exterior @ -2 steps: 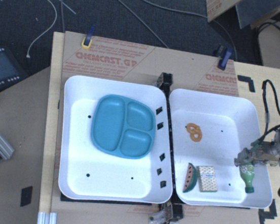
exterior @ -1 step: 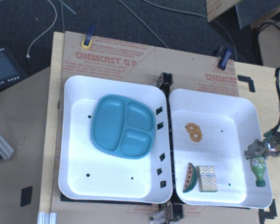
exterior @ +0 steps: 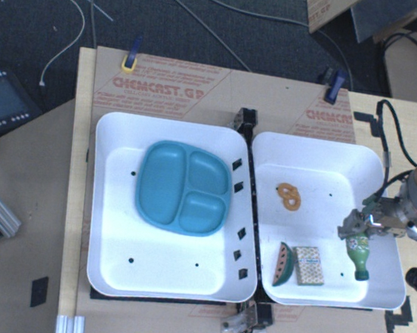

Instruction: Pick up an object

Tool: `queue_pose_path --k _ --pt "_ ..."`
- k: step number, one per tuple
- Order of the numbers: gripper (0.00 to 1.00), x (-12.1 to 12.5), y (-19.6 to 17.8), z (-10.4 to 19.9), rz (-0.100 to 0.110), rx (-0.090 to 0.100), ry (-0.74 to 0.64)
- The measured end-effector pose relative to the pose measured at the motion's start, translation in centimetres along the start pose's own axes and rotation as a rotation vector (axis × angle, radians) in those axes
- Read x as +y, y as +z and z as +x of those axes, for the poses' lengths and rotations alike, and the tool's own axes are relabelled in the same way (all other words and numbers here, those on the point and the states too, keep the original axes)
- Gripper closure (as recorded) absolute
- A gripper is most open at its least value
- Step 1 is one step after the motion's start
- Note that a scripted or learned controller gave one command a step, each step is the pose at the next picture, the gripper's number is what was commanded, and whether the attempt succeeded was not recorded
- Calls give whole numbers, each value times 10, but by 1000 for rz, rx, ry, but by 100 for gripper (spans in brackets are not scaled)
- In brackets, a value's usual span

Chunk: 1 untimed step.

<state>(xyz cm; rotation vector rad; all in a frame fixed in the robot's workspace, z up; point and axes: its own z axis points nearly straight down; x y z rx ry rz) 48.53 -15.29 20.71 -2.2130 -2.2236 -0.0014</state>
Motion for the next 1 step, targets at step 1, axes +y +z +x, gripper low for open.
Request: queue_pose_path --k 1 --pt "100 -4 -11 53 -1 1 -2"
